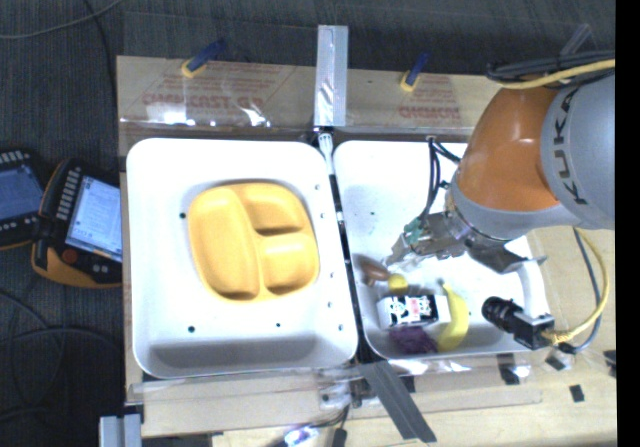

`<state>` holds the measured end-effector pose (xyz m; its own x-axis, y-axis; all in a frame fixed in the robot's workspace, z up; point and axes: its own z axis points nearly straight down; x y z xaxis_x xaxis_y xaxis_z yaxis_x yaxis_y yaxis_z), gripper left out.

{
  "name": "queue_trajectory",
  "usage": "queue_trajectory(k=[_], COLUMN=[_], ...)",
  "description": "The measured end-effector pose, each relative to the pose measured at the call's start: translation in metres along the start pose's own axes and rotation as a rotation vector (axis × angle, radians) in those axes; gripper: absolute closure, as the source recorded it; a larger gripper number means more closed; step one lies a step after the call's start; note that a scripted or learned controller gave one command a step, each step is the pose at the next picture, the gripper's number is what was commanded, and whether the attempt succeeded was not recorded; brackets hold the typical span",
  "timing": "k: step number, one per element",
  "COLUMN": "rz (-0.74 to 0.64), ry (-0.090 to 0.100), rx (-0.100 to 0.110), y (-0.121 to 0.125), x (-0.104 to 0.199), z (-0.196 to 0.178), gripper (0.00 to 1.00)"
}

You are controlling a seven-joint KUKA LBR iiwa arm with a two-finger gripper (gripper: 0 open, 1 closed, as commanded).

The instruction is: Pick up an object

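1. The arm (545,155) reaches in from the right and hangs low over the right bin (385,175). Its wrist end is around the middle of that bin, just above the small pile of objects.
2. The gripper (425,235) is seen mostly from above and the wrist hides much of it, so I cannot tell if the jaws are wide, narrow, or holding something.
3. The things to pick lie in the lower part of the right bin: a yellow banana (455,320), a small black and white box (410,309), a purple object (410,339) and a small brown piece (372,275). They are close together, some touching.
4. The left bin (150,335) carries a yellow divided tray (250,240), well apart from the gripper.
5. I judge the step in hand is the approach to one object in the pile.
6. To do it well, the arm should choose one object with free space on two sides. The banana at the edge of the pile looks the easiest to me.
7. The jaws should come down straight, across the narrow width of the object, not along it.
8. The risk is pushing the neighbours or catching two things together, so a slow descent is better.
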<state>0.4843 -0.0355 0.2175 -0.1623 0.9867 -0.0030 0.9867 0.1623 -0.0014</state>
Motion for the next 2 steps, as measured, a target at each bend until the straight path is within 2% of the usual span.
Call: queue_trajectory(k=[1,2], rz=[0.010,-0.128], ry=[0.002,-0.001], rx=[0.004,-0.002], y=[0.002,0.027], x=[0.022,-0.022], z=[0.035,-0.106], gripper=[1.00,1.00])
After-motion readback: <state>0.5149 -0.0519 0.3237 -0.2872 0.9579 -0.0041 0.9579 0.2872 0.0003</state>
